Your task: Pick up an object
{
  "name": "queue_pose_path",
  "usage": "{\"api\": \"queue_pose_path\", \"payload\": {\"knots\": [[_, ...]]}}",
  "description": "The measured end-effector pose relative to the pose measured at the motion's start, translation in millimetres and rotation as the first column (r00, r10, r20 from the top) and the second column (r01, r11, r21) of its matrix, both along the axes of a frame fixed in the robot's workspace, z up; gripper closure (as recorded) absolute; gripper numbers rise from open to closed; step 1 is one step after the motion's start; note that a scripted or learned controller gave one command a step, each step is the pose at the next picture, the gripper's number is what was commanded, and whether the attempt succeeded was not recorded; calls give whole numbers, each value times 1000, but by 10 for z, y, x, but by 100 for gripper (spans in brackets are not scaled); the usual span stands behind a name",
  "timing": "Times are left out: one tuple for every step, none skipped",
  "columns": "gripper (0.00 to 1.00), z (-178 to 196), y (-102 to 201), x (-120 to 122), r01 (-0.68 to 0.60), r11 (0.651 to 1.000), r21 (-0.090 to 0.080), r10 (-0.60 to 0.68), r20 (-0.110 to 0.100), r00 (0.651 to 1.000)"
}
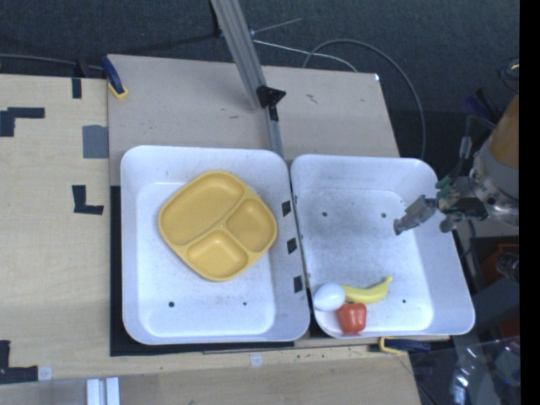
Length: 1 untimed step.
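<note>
On the left side of the frame sits the left bin, white and shallow. A yellow plate with three sections lies in its upper middle part, tilted a bit. A grey metal pole runs down from the top of the frame and ends where the two bins meet.

The right bin touches the left one along the middle. Three small things sit close together at its lower left corner. The white ball is farthest left. The red pepper is just beside it, lower in the frame. The yellow banana lies above the pepper and curves up to the right.

The gripper hangs over the right side of the right bin, well apart from the three things. Nothing is between its fingers. I cannot tell how far open it is. The arm comes in from the right edge.
</note>
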State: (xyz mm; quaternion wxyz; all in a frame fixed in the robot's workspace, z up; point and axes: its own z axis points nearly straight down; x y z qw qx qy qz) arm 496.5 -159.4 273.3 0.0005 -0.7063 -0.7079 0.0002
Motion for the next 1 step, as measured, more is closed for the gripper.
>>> {"api": "queue_pose_path", "payload": {"knots": [[0, 0, -1, 0, 0, 1000, 0, 0, 0, 1000]]}}
